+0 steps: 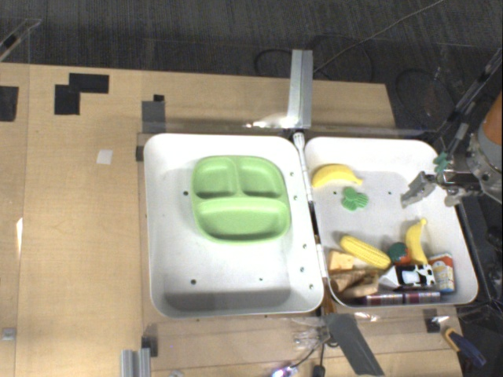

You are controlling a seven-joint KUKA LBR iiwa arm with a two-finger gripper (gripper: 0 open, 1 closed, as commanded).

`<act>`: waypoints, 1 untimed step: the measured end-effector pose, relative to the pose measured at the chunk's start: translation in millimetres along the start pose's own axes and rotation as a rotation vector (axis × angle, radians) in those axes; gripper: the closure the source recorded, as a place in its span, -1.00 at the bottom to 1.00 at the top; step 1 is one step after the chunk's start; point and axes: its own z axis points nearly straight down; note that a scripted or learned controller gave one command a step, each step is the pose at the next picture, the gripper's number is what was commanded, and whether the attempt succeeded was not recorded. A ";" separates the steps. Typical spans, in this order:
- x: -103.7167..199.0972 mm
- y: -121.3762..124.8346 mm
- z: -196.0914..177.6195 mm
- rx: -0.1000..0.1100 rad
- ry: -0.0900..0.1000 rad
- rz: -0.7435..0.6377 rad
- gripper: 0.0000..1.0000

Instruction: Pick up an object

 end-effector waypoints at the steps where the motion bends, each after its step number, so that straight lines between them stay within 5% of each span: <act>1: 38.4 35.8 132.0 0.001 0.001 -0.053 -1.00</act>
